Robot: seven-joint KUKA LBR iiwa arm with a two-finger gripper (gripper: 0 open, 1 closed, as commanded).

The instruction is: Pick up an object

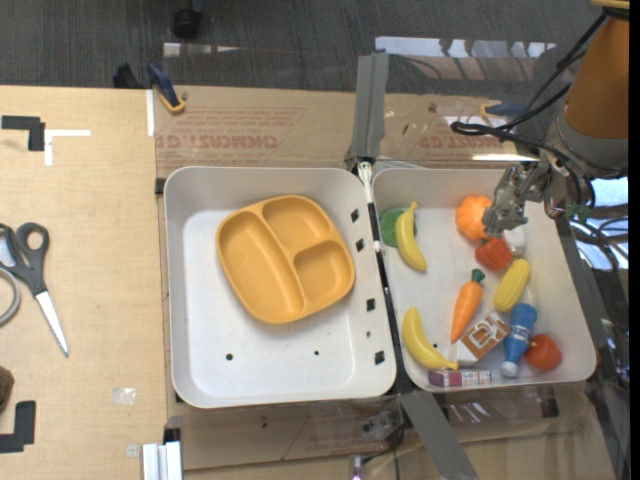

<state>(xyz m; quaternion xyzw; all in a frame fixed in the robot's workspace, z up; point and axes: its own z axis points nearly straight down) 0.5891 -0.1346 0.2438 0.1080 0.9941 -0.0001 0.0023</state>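
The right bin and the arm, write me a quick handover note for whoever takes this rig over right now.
Gripper: low over the right bin's far end, at the orange and just above the red tomato; nothing visibly between its fingers.
Right bin holds: two bananas, carrot, corn cob, blue bottle, small brown box, a second red fruit.
Left bin: a yellow divided plate.
Done: no pick confirmed.
Left: grasp one object and lift it.
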